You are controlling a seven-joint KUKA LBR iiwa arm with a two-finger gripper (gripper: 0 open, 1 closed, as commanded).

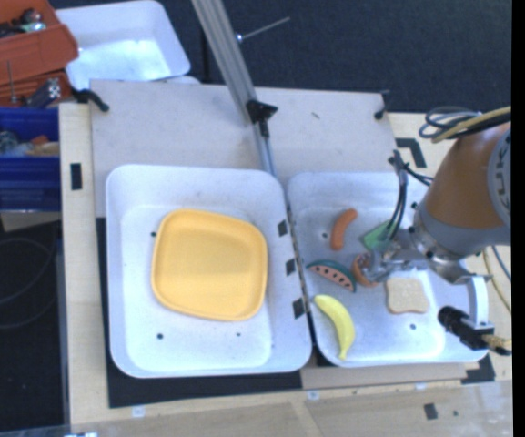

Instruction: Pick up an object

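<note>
The right bin (426, 346) holds several toy foods. An orange sausage (340, 228) lies near its back left, with a green piece (376, 237) just to its right. A watermelon slice (331, 273) and a yellow banana (337, 324) lie along the left side, and a slice of toast (407, 294) sits in the middle. My gripper (378, 267) reaches in from the right and hangs low over the bin's middle. It is right beside a small brown round item (364, 272), just left of the toast. The arm's body hides the bin's right part.
The left bin (126, 198) holds a yellow square plate (210, 264). A grey metal pole (230, 57) slants down to the divide between the bins. A red toolbox (12, 30) and a blue crate (12, 157) stand off the bench at the far left.
</note>
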